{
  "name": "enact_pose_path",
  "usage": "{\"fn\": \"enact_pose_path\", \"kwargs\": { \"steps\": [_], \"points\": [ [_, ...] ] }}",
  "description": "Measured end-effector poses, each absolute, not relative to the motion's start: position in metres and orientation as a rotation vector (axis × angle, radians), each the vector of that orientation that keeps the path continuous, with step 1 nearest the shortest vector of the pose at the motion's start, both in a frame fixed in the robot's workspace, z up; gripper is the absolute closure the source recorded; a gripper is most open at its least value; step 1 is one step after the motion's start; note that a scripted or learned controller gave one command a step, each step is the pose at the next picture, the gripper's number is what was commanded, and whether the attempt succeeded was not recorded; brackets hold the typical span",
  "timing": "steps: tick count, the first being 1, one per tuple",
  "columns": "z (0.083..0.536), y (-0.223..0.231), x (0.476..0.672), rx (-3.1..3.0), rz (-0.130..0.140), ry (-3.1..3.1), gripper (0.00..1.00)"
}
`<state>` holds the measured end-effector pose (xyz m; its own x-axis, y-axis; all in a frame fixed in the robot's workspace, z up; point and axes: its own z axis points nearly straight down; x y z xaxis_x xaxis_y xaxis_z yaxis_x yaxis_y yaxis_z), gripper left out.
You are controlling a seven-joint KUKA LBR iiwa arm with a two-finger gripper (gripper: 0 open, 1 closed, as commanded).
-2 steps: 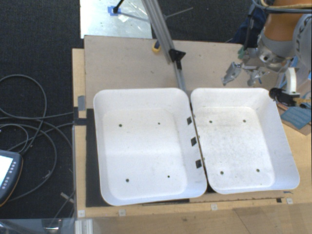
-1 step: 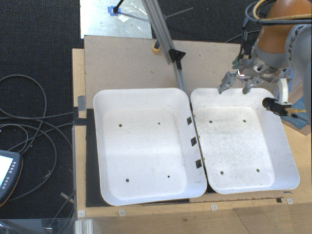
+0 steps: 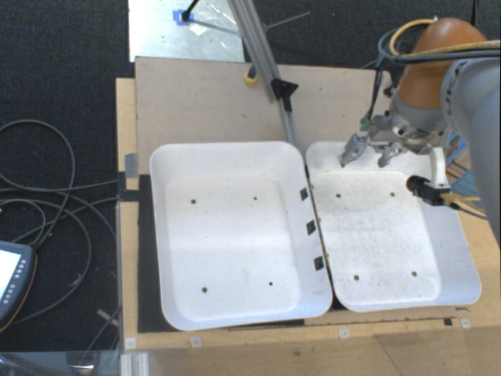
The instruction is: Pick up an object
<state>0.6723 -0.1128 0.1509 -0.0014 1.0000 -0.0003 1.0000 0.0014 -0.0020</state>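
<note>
Dark carpet all round, loose cables on the floor at left, a handheld screen at the edge. A plywood bench carries the two white bins, side by side, with black clips along the seam. A grey metal pole slants in from the top.

The arm comes in from the right, its orange band up high. The gripper hangs over the far corner of the right bin, close to the seam. Its two fingers are spread apart with nothing between them.

I cannot tell where the object to pick is. The floors of the left bin and the right bin give me just small dark dots and fine speckle, too small to call a graspable thing, so no long axis can be named.

Relation that matters: the gripper sits at the far end of the right bin, so most of that bin's floor lies toward the near side from it, and the left bin is across the seam. My guess is that any descent from here lands on bare plastic near the far wall.
</note>
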Motion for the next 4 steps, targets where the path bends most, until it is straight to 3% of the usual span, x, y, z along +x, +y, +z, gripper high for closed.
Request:
{"fn": "enact_pose_path", "kwargs": {
  "steps": [1, 3, 4],
  "points": [
    [0.165, -0.113, 0.674, -2.223, -0.006, -2.226, 1.0],
    [0.26, -0.12, 0.685, -2.22, -0.006, -2.23, 1.0],
    [0.25, -0.076, 0.672, -2.212, -0.002, -2.232, 1.0]
  ]
}}
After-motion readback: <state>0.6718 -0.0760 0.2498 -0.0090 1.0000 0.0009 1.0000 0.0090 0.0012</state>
